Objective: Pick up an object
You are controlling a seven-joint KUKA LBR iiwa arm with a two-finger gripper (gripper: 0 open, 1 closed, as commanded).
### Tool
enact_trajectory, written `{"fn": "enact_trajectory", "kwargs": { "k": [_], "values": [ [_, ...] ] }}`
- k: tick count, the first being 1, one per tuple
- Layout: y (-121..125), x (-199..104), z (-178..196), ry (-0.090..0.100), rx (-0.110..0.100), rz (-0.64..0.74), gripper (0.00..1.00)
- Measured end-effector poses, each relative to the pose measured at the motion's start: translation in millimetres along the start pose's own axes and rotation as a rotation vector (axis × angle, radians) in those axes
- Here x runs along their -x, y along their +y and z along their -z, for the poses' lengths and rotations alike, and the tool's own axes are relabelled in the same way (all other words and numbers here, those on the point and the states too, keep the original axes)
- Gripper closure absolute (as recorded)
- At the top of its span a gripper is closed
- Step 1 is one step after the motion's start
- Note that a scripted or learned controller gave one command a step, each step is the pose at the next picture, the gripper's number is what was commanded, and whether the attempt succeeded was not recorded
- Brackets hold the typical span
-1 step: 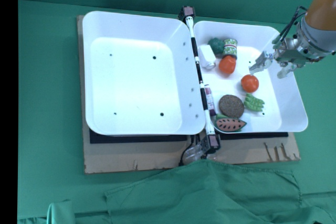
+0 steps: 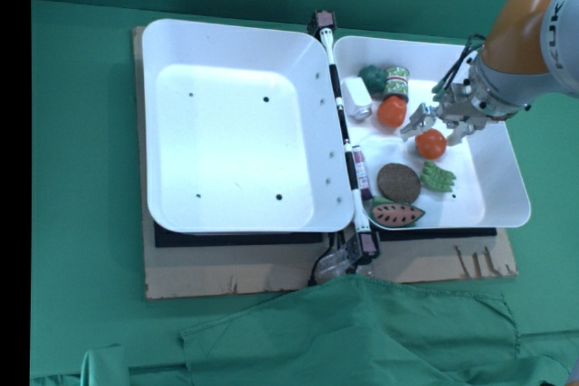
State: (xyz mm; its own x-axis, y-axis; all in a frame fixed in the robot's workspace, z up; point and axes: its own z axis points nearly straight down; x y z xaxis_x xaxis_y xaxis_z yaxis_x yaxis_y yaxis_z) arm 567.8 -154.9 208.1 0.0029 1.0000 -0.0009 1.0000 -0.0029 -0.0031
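My gripper (image 2: 436, 127) hangs over the right bin (image 2: 496, 185), its fingers spread open. Just below the fingertips lies an orange-red ball (image 2: 431, 144), sitting between them but not gripped. A second orange ball (image 2: 392, 111) rests to the left, beside a green can (image 2: 396, 81), a dark green piece (image 2: 372, 76) and a white bottle (image 2: 356, 98). Nearer the front lie a brown round disc (image 2: 398, 183), a green leafy piece (image 2: 438, 176) and a watermelon slice (image 2: 396, 214).
The left bin (image 2: 233, 129) stands beside the right one, with a black-and-white bar (image 2: 341, 108) running along the seam between them. Both bins rest on a cardboard sheet (image 2: 190, 271). Green cloth (image 2: 362, 334) is bunched at the front edge.
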Motion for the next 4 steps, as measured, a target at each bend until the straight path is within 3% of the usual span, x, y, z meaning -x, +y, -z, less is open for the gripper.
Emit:
{"fn": "enact_trajectory", "kwargs": {
  "k": [1, 2, 3, 4],
  "values": [
    [74, -5, -25, -0.006, 0.013, 0.002, 0.0],
    [8, -12, -22, -0.006, 0.021, -0.002, 0.0],
    [12, -10, -9, -0.01, 0.031, -0.004, 1.0],
    [-38, -12, 61, -0.002, 0.013, -0.002, 1.0]
  ]
}}
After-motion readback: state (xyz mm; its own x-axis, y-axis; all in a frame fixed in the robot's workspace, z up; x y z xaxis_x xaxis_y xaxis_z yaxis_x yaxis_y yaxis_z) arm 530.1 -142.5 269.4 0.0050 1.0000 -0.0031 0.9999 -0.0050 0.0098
